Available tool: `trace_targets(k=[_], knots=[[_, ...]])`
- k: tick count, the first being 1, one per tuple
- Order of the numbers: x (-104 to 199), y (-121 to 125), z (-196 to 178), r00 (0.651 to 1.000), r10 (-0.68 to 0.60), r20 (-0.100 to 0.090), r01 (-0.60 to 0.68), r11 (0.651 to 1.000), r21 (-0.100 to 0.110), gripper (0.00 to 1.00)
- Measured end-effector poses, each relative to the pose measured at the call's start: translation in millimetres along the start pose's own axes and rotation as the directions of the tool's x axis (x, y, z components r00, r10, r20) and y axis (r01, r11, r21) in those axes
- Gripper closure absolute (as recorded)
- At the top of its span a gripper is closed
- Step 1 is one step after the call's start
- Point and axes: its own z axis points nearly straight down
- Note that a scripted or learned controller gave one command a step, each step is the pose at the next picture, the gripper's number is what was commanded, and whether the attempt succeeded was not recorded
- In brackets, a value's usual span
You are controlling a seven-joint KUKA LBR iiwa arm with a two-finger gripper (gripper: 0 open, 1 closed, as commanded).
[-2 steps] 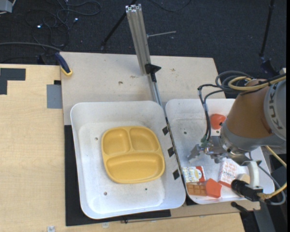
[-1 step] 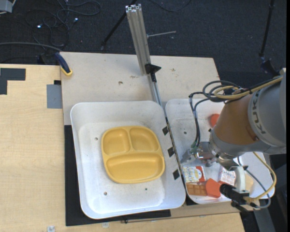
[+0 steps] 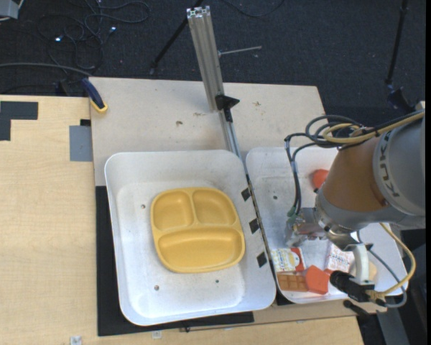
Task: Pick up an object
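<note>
Pale wood bench (image 3: pixel 29 214), dark floor beyond.

Near end of right bin (image 3: pixel 269 171): small objects clustered. Orange block (image 3: pixel 317 280) lies just beside a brown waffle-patterned piece (image 3: pixel 290 282), the two touching or nearly so. Behind the brown piece is a printed packet (image 3: pixel 287 259), red and yellow on white. A second packet (image 3: pixel 339 259), white with pink, lies to its right, partly under the arm (image 3: pixel 359 178).

Left bin (image 3: pixel 122 192): a yellow plate (image 3: pixel 197 228) with three compartments sits flat near the middle. It is well apart from the right bin's objects.

Black clips (image 3: pixel 253 225) sit along the seam between the bins.

Gripper (image 3: pixel 300 230) is low over the right bin, just behind the printed packet. Its working end is hidden by the wrist and cabling. Cannot tell whether it is open or closed, nor whether it has hold of anything.

Farther back in the right bin, an orange object (image 3: pixel 320 178) shows half-hidden beside the arm.

Far: an aluminium post (image 3: pixel 207 56) rises from the grey board. A blue-and-yellow tool (image 3: pixel 95 98) lies at the board's far left corner. Cables (image 3: pixel 93 13) trail on the floor.
</note>
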Motion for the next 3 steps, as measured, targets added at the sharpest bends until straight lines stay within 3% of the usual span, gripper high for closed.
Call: trace_targets(k=[2, 3], knots=[[-1, -1, -84, 1.000, -0.008, 0.001, 0.008, 1.000, -0.007, 1.00], [-2, -2, -147, 1.000, -0.008, 0.002, 0.008, 1.000, -0.009, 1.00]])
